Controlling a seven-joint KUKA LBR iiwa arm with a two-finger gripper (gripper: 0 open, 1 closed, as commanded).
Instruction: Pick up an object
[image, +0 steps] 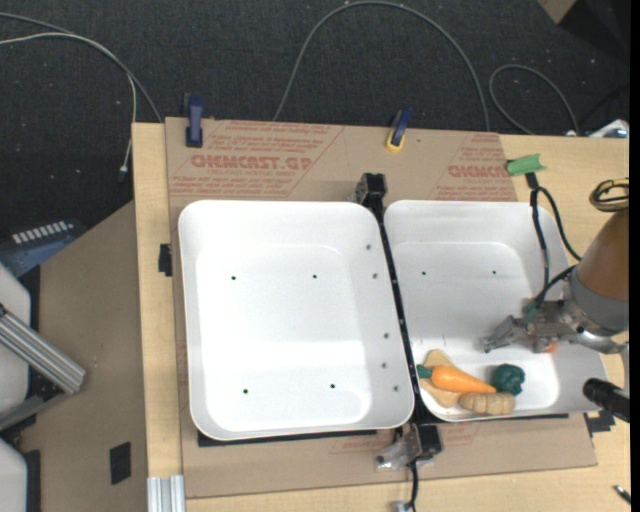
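Observation:
In the right bin (455, 230), several toy foods lie along the near wall. An orange carrot (461, 380) rests in the middle, with a dark teal piece (509, 378) to its right. Just in front of them sits a tan lumpy piece (487, 403), and a pale slice (437, 358) peeks out behind the carrot's left end. My gripper (515, 337) hangs over the bin's right half, just behind the teal piece and apart from it. Its fingers are spread open with nothing between them.
The left bin (285, 225) sits beside the right one, sharing a black divider (390, 290). A black cable (545, 235) runs down along the right bin's far right side to the wrist. Clamps hold the cardboard sheet at the back edge.

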